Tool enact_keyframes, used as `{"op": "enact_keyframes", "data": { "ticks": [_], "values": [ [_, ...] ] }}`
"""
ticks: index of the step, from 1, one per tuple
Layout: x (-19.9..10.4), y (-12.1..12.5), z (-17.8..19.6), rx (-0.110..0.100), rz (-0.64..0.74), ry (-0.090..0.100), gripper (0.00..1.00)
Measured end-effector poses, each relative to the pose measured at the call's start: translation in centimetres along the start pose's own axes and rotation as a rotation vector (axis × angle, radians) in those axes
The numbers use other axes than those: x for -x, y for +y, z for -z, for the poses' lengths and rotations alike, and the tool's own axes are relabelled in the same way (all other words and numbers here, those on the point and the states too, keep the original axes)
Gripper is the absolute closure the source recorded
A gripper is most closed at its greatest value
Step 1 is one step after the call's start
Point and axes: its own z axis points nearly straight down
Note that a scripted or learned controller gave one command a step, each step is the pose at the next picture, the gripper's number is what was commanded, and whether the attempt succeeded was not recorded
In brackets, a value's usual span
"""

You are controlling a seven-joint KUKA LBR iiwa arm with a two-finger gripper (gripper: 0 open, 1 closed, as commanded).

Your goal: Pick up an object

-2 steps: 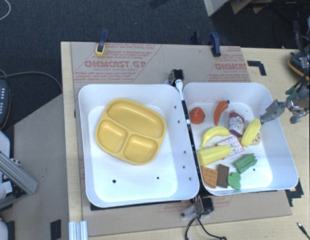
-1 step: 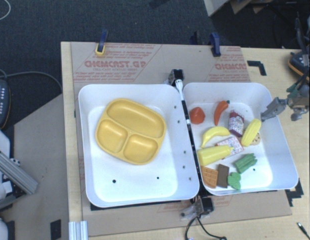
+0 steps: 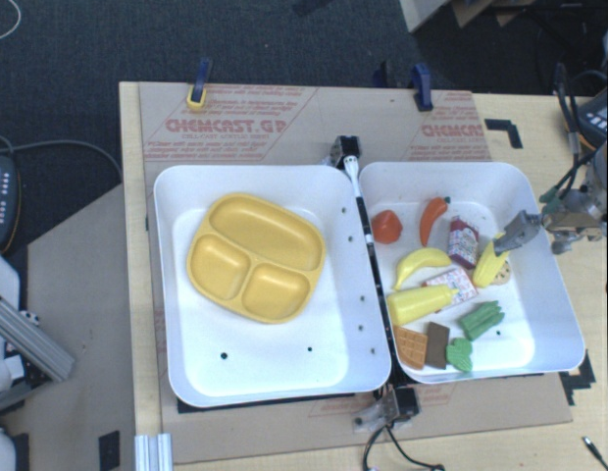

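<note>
The right bin point(image 3: 544, 292) holds several toy foods. Among them are a red tomato point(image 3: 386, 226), an orange carrot point(image 3: 433, 220), a dark red packet point(image 3: 463, 241) and a yellow banana point(image 3: 420, 262). There is also a small yellow piece point(image 3: 493, 266), a long yellow piece with a pink label point(image 3: 427, 299), a green vegetable point(image 3: 480, 318), a waffle point(image 3: 411, 347) and a brown bar point(image 3: 437, 341). My gripper point(image 3: 516, 232) reaches in from the right, low over the bin's right side, just above and right of the small yellow piece. Nothing shows in its grasp.
The left bin point(image 3: 186, 351) holds a yellow divided plate point(image 3: 255, 256). A black bar point(image 3: 363, 234) runs between the two bins. Blue clamps point(image 3: 420, 86) and a yellow one point(image 3: 197, 88) sit at the board's far edge.
</note>
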Motion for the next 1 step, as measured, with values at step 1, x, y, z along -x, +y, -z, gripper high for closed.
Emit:
{"op": "enact_keyframes", "data": {
  "ticks": [1],
  "values": [
    [0.24, -0.29, -4.35, -0.001, -0.001, 0.0, 0.0]
  ]
}}
